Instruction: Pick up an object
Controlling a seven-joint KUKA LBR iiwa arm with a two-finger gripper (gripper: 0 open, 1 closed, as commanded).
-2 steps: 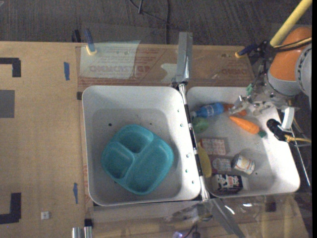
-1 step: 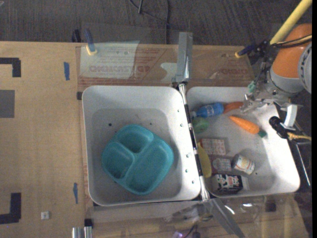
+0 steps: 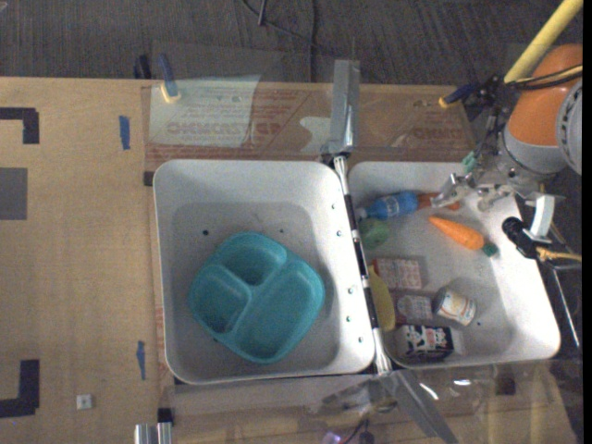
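the grey arm with its orange band reaches in over the far right corner of the right shallow white bin [image 3: 541, 331]; the pincer [image 3: 465, 192] hangs over that bin's far end; cannot tell its state from this angle, and nothing shows in its grip.

nearest candidate is the orange plastic carrot with a green tip [image 3: 460, 233]; it lies on the bin floor just nearer the camera than the pincer, apart from it; long axis runs diagonally, orange end toward the pincer, green tip away to the right and toward the camera.

blue plastic bottle with an orange cap [image 3: 396, 204] lies just left of the pincer, cap end pointing at it, long axis roughly left-right.

well beyond the carrot: small silver tin can [image 3: 455, 306] on its side, black-and-white carton [image 3: 425, 341], flat printed packet [image 3: 400, 272], yellow banana-like piece [image 3: 382, 302] along the left wall, green lump [image 3: 375, 232].

teal compartment tray [image 3: 256, 295] sits alone in the left white bin [image 3: 176, 248], far left of the pincer.

judgement: carrot is the short move; a grip across its diagonal axis would need wrist rotation first.
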